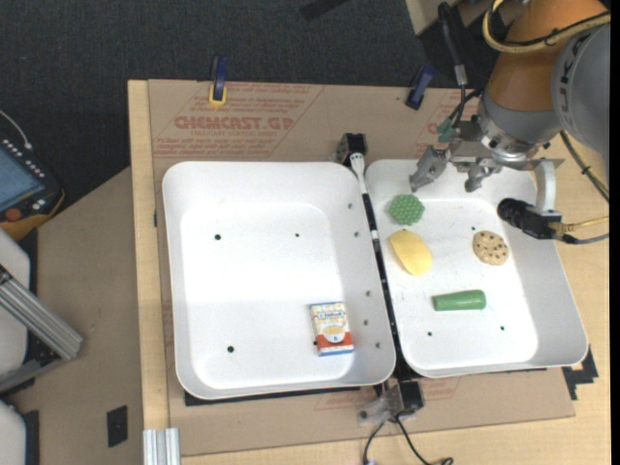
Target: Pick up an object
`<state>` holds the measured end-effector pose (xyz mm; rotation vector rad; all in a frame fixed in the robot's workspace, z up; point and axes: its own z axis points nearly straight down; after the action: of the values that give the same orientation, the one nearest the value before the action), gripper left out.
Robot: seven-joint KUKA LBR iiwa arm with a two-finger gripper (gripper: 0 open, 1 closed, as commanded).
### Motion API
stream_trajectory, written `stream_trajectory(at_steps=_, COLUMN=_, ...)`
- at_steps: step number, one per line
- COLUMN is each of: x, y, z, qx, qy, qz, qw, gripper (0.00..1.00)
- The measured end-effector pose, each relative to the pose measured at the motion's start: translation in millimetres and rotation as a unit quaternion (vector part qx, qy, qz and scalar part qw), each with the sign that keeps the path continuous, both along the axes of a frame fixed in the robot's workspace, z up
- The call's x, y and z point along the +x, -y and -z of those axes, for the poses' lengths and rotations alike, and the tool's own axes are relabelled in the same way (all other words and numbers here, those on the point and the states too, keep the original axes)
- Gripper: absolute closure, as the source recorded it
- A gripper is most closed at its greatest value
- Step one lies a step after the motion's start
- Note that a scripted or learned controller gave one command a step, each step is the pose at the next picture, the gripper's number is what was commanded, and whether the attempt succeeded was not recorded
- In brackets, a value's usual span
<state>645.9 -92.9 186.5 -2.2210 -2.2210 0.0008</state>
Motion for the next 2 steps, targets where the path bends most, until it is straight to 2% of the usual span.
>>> stream_trajectory(at_steps=1, x=-104.2, y=55.2, z=-2.1, qx=-0.0009, qy=-0.003, qz=0.004, qw=1.0, gripper=0.0)
stream_trajectory(at_steps=2, x=-44.9, y=119.7, z=-86.0, qx=-0.0043, qy=0.007, qz=0.002, qw=1.0, gripper=0.0)
